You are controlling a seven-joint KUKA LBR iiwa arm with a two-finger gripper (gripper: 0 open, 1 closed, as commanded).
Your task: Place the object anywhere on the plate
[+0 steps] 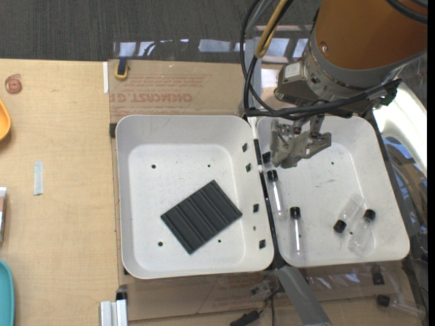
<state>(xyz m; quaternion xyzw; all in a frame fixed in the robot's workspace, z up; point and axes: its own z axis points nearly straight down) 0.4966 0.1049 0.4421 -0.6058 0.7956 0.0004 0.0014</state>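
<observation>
Overhead, fingers [297,156] hanging in right bin [380,250], state unclear, clear vials [296,231] lying well below them

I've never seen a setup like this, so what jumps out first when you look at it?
First the big arm, its orange band filling the upper right, with its gripper hanging over the right bin. Next, the dark ribbed plate lying at an angle in the left bin. Then several clear, black-capped vials scattered in the right bin.
</observation>
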